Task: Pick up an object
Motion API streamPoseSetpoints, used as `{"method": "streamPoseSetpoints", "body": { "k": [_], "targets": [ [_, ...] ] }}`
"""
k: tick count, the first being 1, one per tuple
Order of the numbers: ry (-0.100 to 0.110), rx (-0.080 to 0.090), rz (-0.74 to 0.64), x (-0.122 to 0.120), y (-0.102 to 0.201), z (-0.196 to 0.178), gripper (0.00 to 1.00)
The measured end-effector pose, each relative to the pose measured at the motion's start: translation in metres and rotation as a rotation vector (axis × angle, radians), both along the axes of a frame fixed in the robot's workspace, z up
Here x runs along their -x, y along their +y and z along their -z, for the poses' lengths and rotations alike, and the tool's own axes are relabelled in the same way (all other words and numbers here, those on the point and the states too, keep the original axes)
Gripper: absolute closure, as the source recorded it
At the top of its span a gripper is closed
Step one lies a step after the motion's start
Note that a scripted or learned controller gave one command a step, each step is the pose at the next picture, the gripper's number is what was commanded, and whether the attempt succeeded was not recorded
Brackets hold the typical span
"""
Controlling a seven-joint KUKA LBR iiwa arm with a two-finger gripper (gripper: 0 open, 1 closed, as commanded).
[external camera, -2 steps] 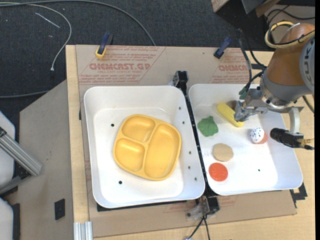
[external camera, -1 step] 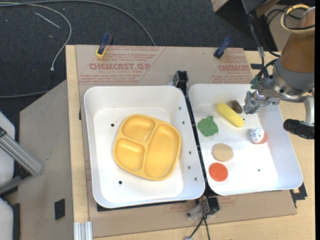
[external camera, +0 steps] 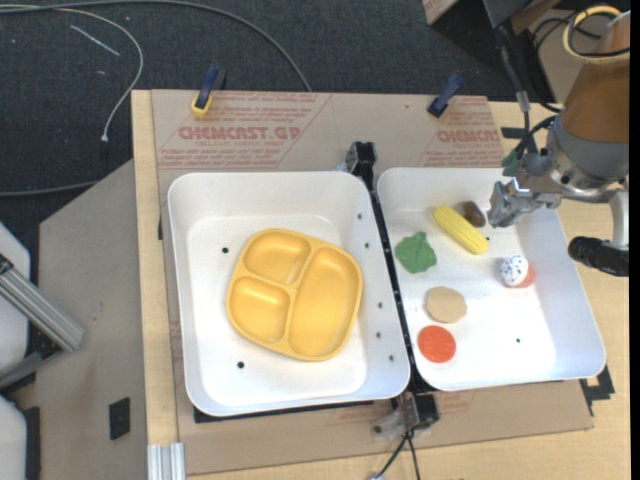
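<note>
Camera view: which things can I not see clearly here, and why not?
- Gripper: too small and blurred in the camera view to tell if its fingers are open or shut.
- Brown object: partly covered by the yellow corn, so its shape is unclear.
- Arm: cut off by the top right corner.
- Speckled white ball: its pattern is too small to read.

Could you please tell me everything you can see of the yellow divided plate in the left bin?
The yellow divided plate is a rounded, glossy piece that looks like plastic, with three compartments: one across the upper left, one at the lower left and a larger one along the right side, set apart by raised ridges. It lies flat and upright on the floor of the left bin, turned at a slant, apart from the walls. Nothing lies in it or touches it.
</note>
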State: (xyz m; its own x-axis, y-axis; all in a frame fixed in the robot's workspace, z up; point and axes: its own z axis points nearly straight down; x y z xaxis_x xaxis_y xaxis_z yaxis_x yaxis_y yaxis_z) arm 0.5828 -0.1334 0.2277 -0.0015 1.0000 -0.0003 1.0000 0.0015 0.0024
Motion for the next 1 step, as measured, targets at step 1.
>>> {"method": "streamPoseSetpoints", "body": {
  "k": [1],
  "targets": [
    [0.006,-0.003,-0.003,0.0093,0.0530,0.0093,1.00]
  ]
}}
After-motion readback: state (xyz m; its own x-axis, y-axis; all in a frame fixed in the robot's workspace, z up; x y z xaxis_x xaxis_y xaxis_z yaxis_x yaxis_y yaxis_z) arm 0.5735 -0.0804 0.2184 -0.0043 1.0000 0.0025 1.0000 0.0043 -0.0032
